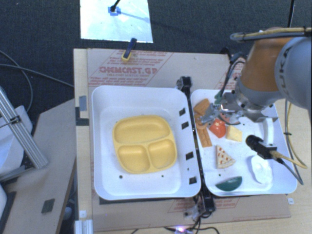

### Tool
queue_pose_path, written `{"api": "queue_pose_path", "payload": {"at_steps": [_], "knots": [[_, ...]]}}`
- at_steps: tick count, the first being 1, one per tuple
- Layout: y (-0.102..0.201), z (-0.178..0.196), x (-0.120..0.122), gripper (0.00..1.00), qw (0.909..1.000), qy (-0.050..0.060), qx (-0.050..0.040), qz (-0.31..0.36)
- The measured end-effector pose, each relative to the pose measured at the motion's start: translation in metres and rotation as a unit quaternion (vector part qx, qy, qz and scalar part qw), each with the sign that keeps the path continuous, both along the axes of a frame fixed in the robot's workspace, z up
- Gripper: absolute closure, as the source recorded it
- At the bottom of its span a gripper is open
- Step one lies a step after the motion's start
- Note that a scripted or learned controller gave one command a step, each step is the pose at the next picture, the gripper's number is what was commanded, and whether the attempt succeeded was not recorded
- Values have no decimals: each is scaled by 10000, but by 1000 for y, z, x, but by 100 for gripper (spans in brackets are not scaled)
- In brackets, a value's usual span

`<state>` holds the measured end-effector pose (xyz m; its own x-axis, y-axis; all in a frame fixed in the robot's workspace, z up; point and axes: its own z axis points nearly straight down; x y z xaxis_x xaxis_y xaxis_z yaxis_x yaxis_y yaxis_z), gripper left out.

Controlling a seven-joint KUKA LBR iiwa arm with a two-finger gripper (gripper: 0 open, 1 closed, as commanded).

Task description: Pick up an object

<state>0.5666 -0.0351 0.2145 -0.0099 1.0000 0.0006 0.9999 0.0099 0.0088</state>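
**Figure: Overhead view of the bench, arm over the right bin.** Two shallow white bins sit side by side on a printed cardboard sheet (129,69).

The left bin (141,92) holds one yellow tray (144,144) with three compartments, lying flat near the bin's centre.

The right bin (282,178) holds the loose objects available for picking:
- An orange-brown piece (201,106) lies at the upper left.
- A long brown strip (205,136) lies along the left wall below it.
- A red piece (218,128) lies just beside the strip.
- A yellow wedge (234,134) lies to the right of the red piece.
- A pizza slice (224,157) lies lower down.
- A dark green piece (229,183) lies near the front wall.
- A white piece (261,170) lies towards the right.

The grey arm (273,67) (orange band visible above the wrist) reaches in from the right. It places the gripper (212,115) low over the upper left of the right bin, between the orange-brown piece and the red piece and close to both. From this angle it cannot be told how far the gripper is open or whether it has hold of anything. All seven objects appear to rest on the bin floor.
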Motion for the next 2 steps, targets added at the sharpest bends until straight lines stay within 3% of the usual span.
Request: {"api": "queue_pose_path", "payload": {"at_steps": [1,2], "knots": [[21,-24,-84,0,10000,81,9,-41],[-47,-30,-32,0,10000,21,-24,-67]]}}
